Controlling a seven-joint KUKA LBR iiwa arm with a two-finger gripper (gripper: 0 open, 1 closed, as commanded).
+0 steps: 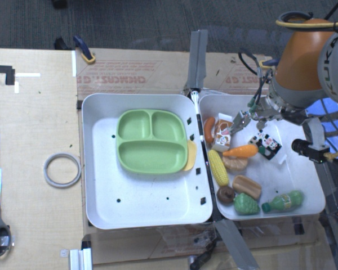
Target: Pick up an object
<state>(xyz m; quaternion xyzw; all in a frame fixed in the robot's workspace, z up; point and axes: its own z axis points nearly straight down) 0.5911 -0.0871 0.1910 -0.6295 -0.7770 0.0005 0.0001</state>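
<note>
You have two bins: the left bin [96,167] carries one green tray [152,141]. The right bin [304,179] carries one carrot [241,151], one corn cob [217,167] (others cluster nearby). Your gripper [249,118] hovers above, fingers spread, nothing between them.

Cardboard sheet [129,75]: red print, upside down, reads approx "CHEMICAL GU…", rest illegible

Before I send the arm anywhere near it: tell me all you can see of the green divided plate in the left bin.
The green divided plate is pale green, looks like matte plastic, rounded-rectangular, with three wells: two small ones at the far side, one long one nearer the camera. All three look bare. It lies flat, right side up, in the far half of the left bin. A yellow piece peeks out from under its right edge.
</note>
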